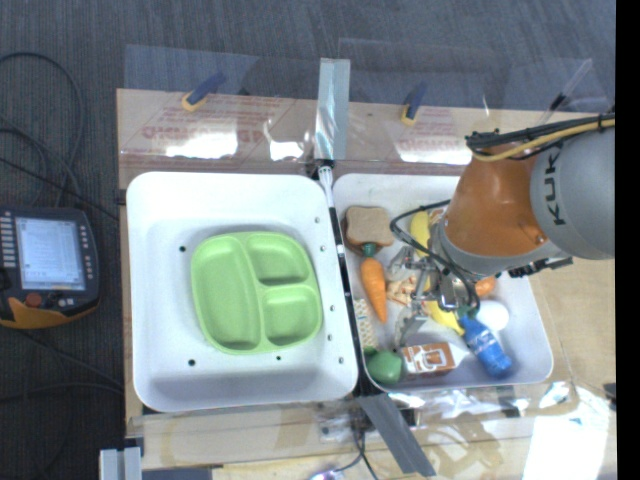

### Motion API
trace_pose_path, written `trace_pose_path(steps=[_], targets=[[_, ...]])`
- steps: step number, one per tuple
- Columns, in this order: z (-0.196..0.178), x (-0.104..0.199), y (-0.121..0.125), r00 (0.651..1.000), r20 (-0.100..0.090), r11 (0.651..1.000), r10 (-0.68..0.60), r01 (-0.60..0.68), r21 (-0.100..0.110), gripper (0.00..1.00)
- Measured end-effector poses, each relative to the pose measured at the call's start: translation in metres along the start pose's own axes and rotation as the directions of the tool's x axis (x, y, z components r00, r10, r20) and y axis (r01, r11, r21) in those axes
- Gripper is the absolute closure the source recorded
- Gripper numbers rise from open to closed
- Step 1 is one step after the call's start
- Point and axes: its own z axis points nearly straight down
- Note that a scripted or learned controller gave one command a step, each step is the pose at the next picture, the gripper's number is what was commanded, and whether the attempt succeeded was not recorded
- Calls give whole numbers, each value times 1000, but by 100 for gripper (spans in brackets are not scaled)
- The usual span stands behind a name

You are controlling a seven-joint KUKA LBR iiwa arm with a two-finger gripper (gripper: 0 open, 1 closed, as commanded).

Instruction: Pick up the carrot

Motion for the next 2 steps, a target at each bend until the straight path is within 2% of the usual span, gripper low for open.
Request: trace_pose_path(steps=[1,2], targets=[[-1,17,2,993,4,993,114,-114,2,0],[-11,15,3,993,6,994,114,-114,2,100]])
